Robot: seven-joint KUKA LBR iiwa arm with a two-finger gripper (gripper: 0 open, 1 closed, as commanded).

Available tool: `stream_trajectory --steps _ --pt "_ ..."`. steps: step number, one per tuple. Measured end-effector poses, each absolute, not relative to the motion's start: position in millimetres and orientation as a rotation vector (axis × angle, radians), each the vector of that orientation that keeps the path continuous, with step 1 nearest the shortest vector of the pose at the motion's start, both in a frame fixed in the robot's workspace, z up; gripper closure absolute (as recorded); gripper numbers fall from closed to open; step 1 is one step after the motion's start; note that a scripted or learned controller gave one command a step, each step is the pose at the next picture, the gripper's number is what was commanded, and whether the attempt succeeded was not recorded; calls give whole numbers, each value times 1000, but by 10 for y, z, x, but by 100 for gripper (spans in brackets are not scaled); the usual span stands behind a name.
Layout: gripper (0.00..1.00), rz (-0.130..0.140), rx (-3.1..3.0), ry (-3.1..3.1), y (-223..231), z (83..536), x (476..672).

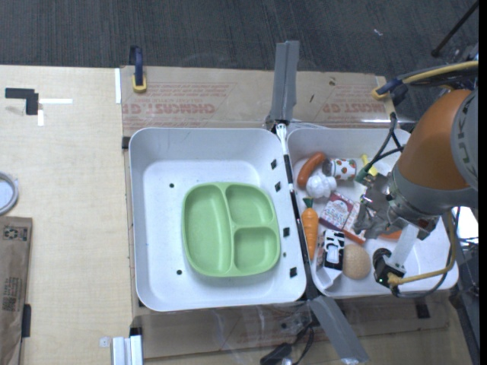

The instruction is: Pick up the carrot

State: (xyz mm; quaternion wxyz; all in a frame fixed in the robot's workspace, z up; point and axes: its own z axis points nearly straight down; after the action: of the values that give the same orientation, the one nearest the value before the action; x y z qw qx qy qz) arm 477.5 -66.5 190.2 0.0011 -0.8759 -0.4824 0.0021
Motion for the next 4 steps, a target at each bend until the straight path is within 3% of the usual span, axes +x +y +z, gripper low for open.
stream_trajectory --steps 1,2,3,4 --pt "100 4 -2693 -1618 104 2066 4780" --pt "100 8 -2275 -2161 297 1900 4767" --pt "100 6 -2070 -2362 1208 2003 4772" --pt "100 4 -1394 -2813 1169 2071 4793"
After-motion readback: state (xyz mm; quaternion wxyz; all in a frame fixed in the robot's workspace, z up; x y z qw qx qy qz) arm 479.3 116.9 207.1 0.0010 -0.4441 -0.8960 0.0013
